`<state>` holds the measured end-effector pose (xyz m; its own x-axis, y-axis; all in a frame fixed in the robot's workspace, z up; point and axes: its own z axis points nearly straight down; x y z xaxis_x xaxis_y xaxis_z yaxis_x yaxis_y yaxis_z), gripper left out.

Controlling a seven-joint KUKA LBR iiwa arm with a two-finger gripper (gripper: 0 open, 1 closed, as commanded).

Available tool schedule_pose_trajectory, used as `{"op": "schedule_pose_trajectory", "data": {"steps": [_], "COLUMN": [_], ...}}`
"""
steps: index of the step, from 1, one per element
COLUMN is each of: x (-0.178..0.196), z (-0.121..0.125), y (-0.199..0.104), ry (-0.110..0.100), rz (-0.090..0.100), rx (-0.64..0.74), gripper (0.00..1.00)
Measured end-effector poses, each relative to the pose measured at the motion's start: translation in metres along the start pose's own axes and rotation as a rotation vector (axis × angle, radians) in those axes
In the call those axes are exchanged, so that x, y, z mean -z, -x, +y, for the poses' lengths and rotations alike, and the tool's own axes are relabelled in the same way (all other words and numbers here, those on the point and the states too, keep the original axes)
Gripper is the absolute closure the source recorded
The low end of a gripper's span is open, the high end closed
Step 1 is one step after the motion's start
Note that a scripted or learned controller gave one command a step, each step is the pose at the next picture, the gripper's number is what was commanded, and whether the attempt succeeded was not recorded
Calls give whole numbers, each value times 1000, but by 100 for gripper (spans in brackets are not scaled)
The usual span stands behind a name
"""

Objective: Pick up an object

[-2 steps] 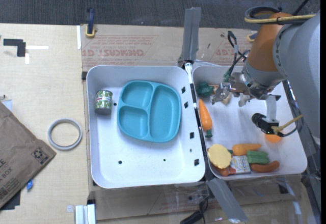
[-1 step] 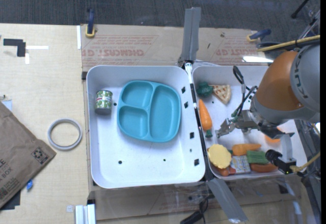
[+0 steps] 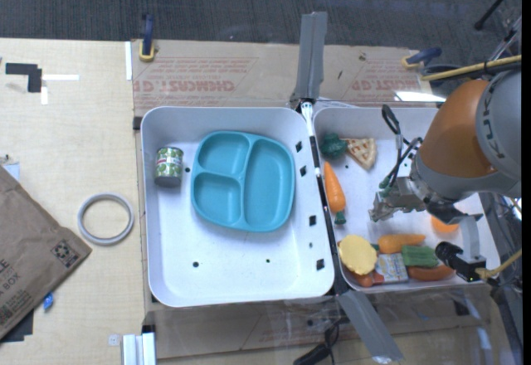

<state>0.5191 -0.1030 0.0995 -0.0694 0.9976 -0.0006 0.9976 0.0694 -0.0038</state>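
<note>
Your claw (image 3: 390, 207) hangs low over the right bin (image 3: 365, 119), on the grey arm (image 3: 465, 139) with its orange band that reaches in from the right. The claw is a small grey blur from this height, and you cannot tell its state or whether anything sits in it, so treat nothing as held.

No one item is named, and the pile in this bin is where a pick would come from. Just below the claw lies an orange piece (image 3: 401, 242), then a green piece (image 3: 420, 255) and a red one (image 3: 430, 274) along the near wall. Below and to its left sits a yellow round toy (image 3: 358, 254). A carrot (image 3: 333, 187) lies to its left beside the dividing wall. Above and left are a dark green toy (image 3: 333, 144) and a pizza slice (image 3: 362, 153). The claw seems aimed at bare floor between these, perhaps hunting the nearest piece.

Far to the left, the other bin (image 3: 166, 272) holds a blue divided plate (image 3: 244, 181) and a small green can (image 3: 168, 165).

The arm's bulk covers the right bin's far corner, and a second orange item (image 3: 445, 226) peeks out half hidden at the claw's right
</note>
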Motion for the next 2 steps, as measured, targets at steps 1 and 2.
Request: {"op": "schedule_pose_trajectory", "data": {"steps": [1,2], "x": [0,-9], "z": [0,-43], "y": [0,5], "ry": [0,2], "rz": [0,1], "rx": [0,163], "gripper": [0,0]}}
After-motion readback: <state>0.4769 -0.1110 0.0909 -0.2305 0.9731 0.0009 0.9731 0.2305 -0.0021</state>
